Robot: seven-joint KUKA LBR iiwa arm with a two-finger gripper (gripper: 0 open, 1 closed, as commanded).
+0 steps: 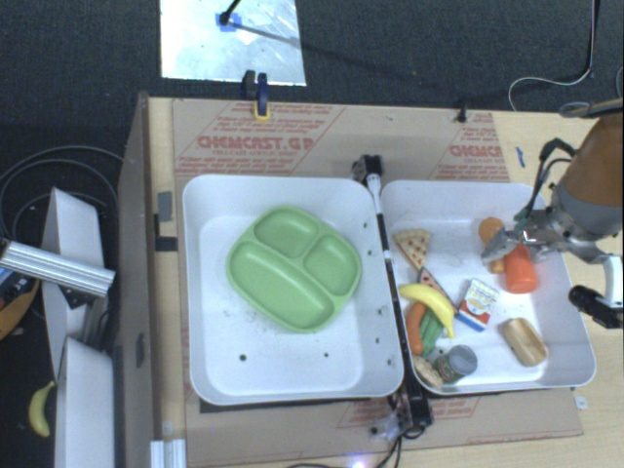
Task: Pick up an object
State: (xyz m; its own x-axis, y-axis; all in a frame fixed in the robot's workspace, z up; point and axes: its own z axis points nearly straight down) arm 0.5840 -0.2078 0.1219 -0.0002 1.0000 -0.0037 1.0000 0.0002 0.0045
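The gripper [509, 245] hung low in the right bin [575, 359], at its far right part. An orange-red object [521, 271] lay just below it — touching or nearly. A smaller orange piece [490, 229] sat just left.

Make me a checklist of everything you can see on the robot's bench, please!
Surface: bench board bears left bin and right bin.
Job's things: in right bin, pizza slice, banana, carrot, can, small carton, bread roll, orange ball, red-orange toy.
Clutter: green divided plate in left bin.
Grippers: pincer low by the orange ball; grip unclear.
Cables: black cable at left; thin cable at upper right.
Surroundings: dark carpet, shiny sheet.
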